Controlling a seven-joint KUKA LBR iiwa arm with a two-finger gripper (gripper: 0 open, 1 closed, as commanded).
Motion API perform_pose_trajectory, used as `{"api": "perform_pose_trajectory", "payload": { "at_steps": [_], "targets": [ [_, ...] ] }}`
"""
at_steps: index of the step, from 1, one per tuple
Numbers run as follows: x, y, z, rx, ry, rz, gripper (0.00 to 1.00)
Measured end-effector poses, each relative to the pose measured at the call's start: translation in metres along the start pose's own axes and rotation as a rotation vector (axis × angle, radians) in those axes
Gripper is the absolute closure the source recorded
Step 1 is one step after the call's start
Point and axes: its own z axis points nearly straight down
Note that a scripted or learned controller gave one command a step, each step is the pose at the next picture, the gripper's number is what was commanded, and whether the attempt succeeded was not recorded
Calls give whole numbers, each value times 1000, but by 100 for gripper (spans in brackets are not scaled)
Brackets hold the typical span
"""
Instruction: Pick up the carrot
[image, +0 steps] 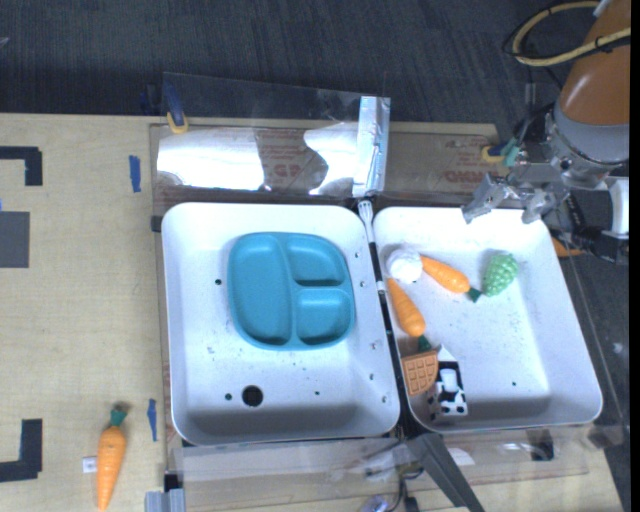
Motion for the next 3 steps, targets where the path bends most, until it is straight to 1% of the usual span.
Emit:
{"api": "perform_pose_trajectory", "payload": {
  "at_steps": [1,2,3],
  "targets": [
    [26,-7,95,9,1,-29,0],
    [2,-27,177,-7,-2,-48,0],
    [2,-25,166,-12,-2,-46,100]
  ]
}}
